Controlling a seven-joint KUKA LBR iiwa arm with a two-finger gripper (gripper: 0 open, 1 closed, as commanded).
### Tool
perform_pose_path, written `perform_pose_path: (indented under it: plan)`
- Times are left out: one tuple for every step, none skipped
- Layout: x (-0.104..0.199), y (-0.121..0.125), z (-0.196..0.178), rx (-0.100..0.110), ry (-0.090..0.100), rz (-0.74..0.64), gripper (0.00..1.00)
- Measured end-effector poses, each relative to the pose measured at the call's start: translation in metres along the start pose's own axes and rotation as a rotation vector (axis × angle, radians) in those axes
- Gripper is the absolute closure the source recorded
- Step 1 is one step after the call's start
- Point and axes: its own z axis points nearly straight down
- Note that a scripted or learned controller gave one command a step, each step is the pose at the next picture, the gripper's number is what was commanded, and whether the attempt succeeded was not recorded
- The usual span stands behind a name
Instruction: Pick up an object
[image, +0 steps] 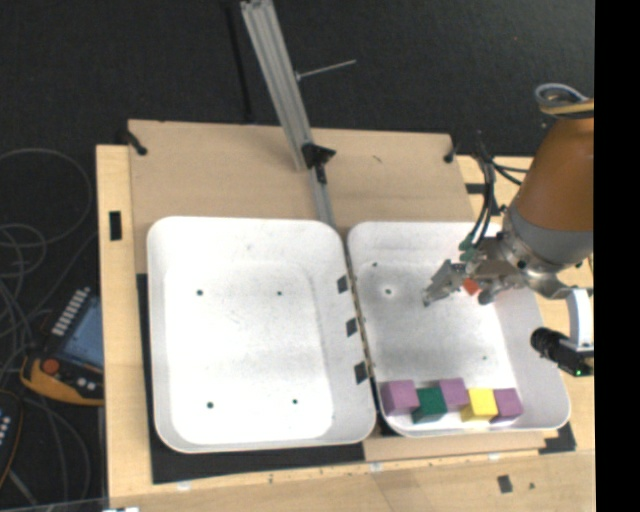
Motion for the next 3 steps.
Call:
perform_pose_path:
  plan:
    - [-0.001, 0.001, -0.011, -0.004, -0.002, 0.001, 1.0]
    - [0.002, 0.04, 0.089, 0.009, 0.001, -0.008, 1.0]
    - [0.059, 0.065, 0.02, -0.005, 0.002, -0.013, 1.0]
